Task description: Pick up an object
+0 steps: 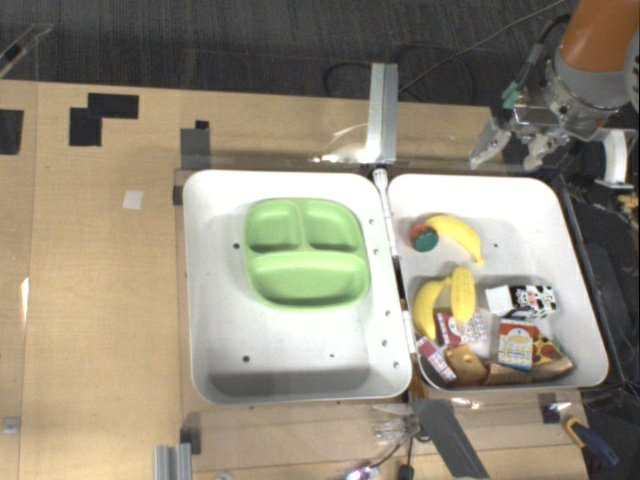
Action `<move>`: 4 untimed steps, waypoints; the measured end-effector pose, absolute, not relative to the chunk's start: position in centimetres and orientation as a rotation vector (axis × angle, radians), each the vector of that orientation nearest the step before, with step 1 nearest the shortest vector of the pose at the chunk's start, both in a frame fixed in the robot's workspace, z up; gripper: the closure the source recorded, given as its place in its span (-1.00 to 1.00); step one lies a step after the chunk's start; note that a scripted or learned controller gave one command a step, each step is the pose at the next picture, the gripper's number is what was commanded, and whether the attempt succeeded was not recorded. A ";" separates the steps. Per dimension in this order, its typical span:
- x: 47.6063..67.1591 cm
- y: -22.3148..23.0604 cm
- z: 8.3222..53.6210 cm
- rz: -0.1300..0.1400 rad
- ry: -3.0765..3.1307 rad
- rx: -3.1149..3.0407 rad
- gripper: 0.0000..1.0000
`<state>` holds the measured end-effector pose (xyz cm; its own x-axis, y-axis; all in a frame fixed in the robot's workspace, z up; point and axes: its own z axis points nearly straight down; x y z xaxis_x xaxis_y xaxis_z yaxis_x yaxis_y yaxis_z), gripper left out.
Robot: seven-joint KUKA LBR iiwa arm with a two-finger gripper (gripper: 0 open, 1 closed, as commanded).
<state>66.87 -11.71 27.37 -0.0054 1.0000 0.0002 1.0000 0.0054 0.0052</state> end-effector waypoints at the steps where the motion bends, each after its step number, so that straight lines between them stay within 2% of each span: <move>1: 64.4 -8.4 14.1 0.005 2.381 2.045 -1.00; 2: 66.8 -11.1 8.9 0.006 2.603 1.756 -1.00; 3: 67.2 -11.0 10.1 0.018 2.593 1.747 1.00; 4: 67.1 -3.8 19.7 0.009 2.602 1.749 1.00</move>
